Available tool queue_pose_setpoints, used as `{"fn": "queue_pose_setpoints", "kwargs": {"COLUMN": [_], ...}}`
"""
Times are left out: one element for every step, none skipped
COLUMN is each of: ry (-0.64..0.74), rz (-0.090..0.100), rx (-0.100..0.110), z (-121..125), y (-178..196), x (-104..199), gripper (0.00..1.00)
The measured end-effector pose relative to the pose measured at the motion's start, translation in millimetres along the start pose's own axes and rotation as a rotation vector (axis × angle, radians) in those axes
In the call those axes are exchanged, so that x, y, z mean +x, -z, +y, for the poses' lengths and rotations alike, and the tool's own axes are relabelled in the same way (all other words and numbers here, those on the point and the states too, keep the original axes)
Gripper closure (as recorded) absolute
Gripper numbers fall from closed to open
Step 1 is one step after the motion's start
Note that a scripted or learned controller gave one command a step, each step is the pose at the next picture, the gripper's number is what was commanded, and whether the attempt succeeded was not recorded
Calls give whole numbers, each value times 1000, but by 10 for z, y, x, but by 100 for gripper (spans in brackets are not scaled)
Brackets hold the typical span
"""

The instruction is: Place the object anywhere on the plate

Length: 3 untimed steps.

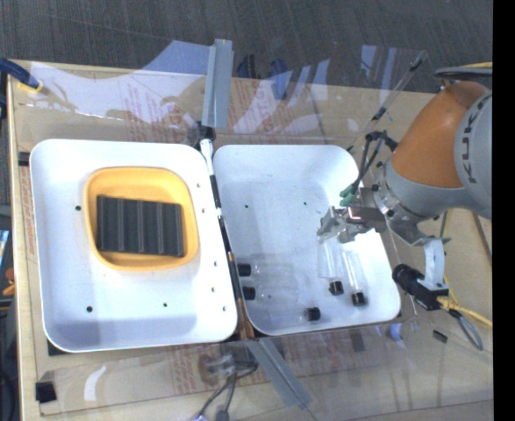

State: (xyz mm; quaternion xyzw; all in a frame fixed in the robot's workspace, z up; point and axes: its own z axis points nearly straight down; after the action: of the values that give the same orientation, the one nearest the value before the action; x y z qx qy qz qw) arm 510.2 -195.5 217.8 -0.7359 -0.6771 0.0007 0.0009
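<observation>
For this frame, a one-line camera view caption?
Gripper lowered into the right bin; yellow plate sits in the left bin.

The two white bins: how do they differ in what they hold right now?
The left bin holds a yellow plate with a dark ribbed block lying on it; the right bin holds only small dark pieces near its front edge. The gripper hangs over the right bin, while nothing hangs over the left bin. Both are shallow, white and rounded at the corners.

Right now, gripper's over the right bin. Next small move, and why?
Probably lower toward a black piece beside the gripper: nothing shows between its fingers, and the orange plate in the left bin awaits an object.
</observation>
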Motion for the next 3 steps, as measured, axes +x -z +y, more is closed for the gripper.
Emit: {"fn": "queue_pose_setpoints", "kwargs": {"ry": [154, 274, 570], "rz": [1, -1, 0], "rx": [1, -2, 2], "z": [48, 111, 402], "y": [-53, 281, -6], "x": [385, 734, 1385], "gripper": [100, 100, 100]}}
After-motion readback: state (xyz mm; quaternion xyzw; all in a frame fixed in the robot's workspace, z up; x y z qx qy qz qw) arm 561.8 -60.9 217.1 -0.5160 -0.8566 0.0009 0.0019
